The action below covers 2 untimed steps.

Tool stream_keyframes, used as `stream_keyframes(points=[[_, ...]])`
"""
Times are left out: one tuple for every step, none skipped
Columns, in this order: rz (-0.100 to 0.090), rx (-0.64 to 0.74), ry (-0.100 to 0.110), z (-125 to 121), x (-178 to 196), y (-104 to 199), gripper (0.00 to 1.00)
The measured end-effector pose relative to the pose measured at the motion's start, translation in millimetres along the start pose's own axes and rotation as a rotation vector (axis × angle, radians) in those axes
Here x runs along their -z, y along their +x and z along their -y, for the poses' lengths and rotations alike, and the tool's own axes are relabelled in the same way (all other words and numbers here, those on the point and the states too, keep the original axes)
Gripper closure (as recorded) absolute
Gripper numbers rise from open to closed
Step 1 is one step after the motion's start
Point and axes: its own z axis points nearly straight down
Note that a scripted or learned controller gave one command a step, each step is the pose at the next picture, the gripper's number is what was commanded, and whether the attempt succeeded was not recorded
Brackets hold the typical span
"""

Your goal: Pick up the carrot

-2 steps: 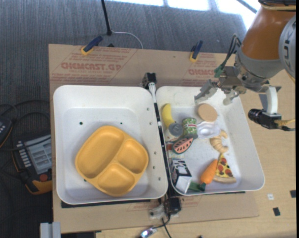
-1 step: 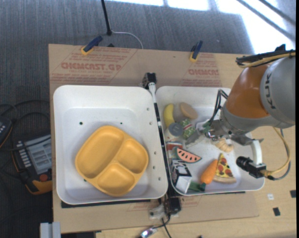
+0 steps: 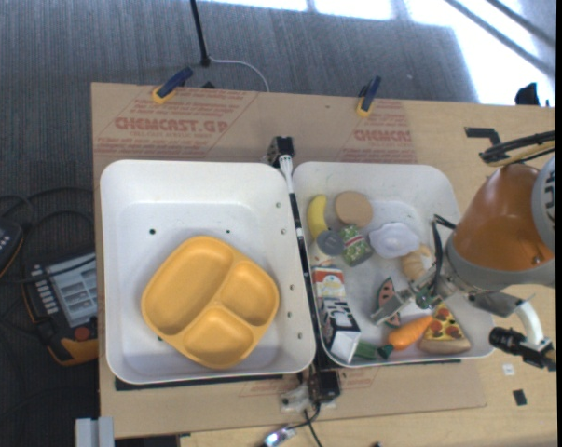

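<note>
Status for you: carrot (image 3: pixel 412 332) not picked yet. It lies flat on the floor of the right bin (image 3: pixel 369 170), near the front-right corner, orange body pointing right, green top toward the left. Pizza slice (image 3: pixel 444 333) sits just beside it on the right, watermelon wedge (image 3: pixel 385 296) just behind it.

Gripper (image 3: pixel 426 291) hangs over that same corner, a little behind the carrot. Can't tell whether the claw is apart or together (wrist and orange band block the view from above). Nothing is visibly clamped in it, so treat the carrot as ungrasped.

Done so far, as I read it: arm is positioned over the correct bin, close to target. Left: line up over the carrot, descend, close, lift clear.

Watch the clutter. Banana (image 3: pixel 317 215), a round tan item, a green box and a carton crowd that bin, so a stray grab is plausible.

Left bin (image 3: pixel 122 194) has the yellow divided plate (image 3: pixel 211 299), well apart from the action.
</note>
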Motion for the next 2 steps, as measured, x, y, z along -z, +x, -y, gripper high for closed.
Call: stream_keyframes(points=[[-0.017, -0.412, -0.008, 12.2, -2.4, -36.3, 0.00], [-0.025, -0.228, -0.002, 17.0, -2.5, -41.1, 0.00]])
